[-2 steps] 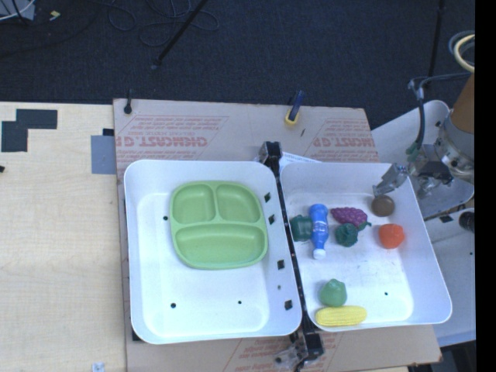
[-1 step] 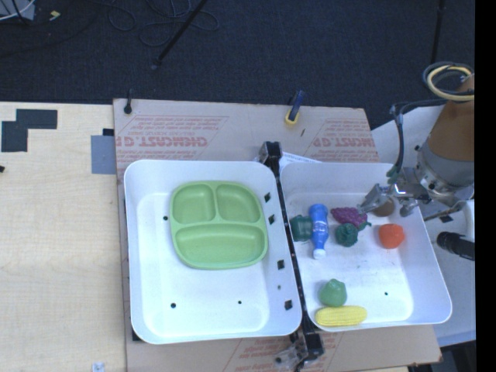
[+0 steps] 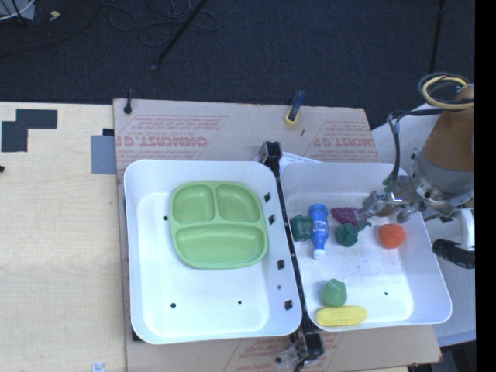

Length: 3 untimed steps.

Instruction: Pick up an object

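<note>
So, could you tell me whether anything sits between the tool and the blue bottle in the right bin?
Yes. The purple object and a dark green object lie between the tool and the blue bottle, just to the bottle's right.

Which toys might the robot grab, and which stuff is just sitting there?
Could be picked up, all in the right bin:
- blue bottle
- orange ball
- yellow corn cob
- green ball
- purple toy
- two dark green toys
The gripper hangs near the purple toy.

Just sitting there:
- green divided plate in the left bin
- blue and yellow clamp
</note>
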Available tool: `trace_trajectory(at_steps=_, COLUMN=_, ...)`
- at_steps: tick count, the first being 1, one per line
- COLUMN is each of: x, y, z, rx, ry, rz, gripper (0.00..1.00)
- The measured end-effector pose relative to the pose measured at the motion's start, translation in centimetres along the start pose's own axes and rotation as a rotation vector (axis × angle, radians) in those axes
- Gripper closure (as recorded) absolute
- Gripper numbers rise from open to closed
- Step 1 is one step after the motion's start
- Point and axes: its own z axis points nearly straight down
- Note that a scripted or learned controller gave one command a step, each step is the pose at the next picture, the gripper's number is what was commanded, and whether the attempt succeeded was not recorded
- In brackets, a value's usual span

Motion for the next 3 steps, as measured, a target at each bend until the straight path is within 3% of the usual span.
trace_trajectory(at_steps=2, x=0.4, y=0.8, z=6.6, rx=0.0, ry=-0.001, rz=0.001, gripper=0.0)
trace_trajectory(at_steps=3, x=0.4, y=0.6, z=6.8, rx=0.003, ry=0.002, rz=0.001, gripper=1.0)
